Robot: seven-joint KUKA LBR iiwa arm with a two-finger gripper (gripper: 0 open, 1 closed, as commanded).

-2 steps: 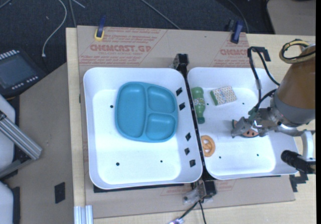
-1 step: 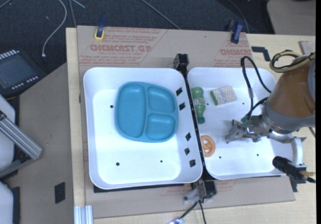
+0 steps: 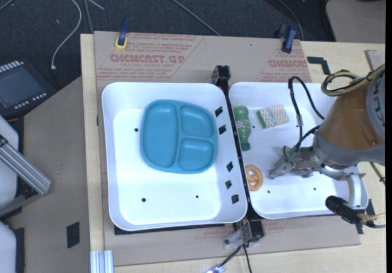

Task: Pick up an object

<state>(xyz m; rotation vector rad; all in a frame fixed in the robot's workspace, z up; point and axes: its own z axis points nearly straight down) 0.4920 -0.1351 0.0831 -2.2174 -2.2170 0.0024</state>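
Green bottle [image 3: 243, 128], packet [image 3: 272, 116], pretzel [image 3: 253, 176] in right bin [image 3: 288, 207].

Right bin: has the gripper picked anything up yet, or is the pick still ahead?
Done: the arm has reached into the right bin. In hand: the gripper sits low over bare floor, with nothing visible between its fingers. Left: the whole pick. The pretzel, green bottle and small packet lie loose in that bin, and the blue divided plate rests in the left bin.
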